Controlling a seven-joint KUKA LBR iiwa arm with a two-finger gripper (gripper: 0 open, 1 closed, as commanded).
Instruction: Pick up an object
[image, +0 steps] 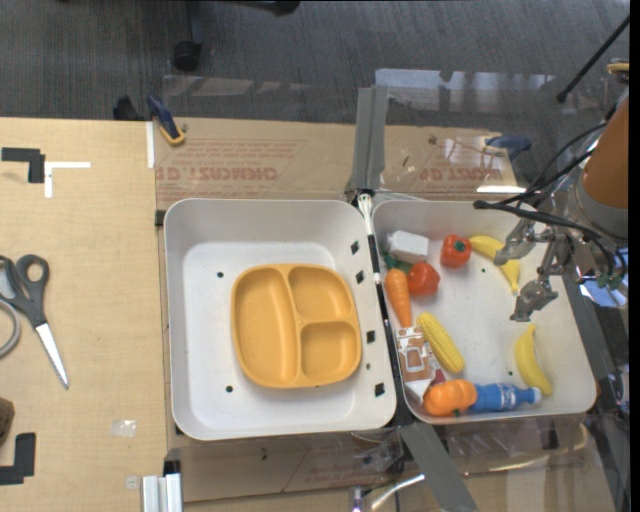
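Observation:
My gripper (527, 270) hangs over the right part of the right bin (575, 330), open, with nothing between its fingers (535, 296). Just left of it lies a small yellow banana (489, 245); a second banana (532, 361) lies below it by the bin's right wall. Also in this bin are a red tomato (455, 250), a white block (408, 243), a red pepper (423, 278), a carrot (398, 297), a corn cob (440, 342), an orange fruit (447, 397) and a blue bottle (502, 397).
The left bin (190, 330) holds a yellow divided plate (296, 325). A small printed card (413, 355) lies beside the corn. Scissors (35, 310) lie on the bench at the far left. Cables run above the gripper at the right.

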